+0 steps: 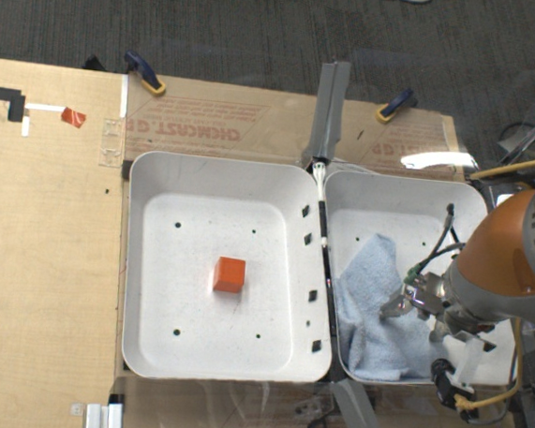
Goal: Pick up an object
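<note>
A dark grey carpeted floor (221,16) runs across the top of the view. Below it lies the tabletop (30,233), pale plywood on the left, with a sheet of brown printed cardboard (220,119) behind the bins, held by two orange-tipped clamps (145,72). A small orange tag (72,117) and black brackets sit on the plywood at far left.

The left bin (142,243) is smooth white plastic with rounded corners and a few dark holes in its floor. A small orange block (230,274), cube-shaped and matte, rests near its middle, well apart from every wall.

A grey metal bar (329,111) stands behind the seam between the bins.

The right bin (382,196) holds a pale blue cloth (367,303), soft and crumpled, bunched against its left and front walls. The hand (398,306) is over the cloth's right part; I cannot tell how it is set. Behind it sits the arm's orange band (499,250), glossy and rounded, with black cables looping beside it.
</note>
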Motion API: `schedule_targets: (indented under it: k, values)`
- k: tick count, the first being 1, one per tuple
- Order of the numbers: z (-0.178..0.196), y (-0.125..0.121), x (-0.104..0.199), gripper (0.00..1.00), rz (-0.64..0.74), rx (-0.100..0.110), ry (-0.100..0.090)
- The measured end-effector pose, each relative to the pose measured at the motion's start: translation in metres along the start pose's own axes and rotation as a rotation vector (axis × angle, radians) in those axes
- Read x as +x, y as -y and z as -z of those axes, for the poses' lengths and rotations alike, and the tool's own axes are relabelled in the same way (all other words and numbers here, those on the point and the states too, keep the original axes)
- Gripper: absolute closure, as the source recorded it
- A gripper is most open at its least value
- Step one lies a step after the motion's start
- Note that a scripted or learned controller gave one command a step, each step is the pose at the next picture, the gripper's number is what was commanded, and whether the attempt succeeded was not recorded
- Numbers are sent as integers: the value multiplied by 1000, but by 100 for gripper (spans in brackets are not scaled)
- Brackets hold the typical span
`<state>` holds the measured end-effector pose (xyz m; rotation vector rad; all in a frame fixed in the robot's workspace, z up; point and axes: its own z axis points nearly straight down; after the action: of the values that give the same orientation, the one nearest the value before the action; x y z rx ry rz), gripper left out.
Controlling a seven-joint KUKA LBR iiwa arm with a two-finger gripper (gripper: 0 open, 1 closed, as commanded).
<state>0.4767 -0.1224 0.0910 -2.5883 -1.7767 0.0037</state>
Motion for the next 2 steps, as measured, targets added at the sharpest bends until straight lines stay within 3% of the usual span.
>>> schedule_targets:
  k: [1,2]
  values:
    - [8,0,-1,100,-3,2,1]
    - [100,18,48,100,-305,-1,2]
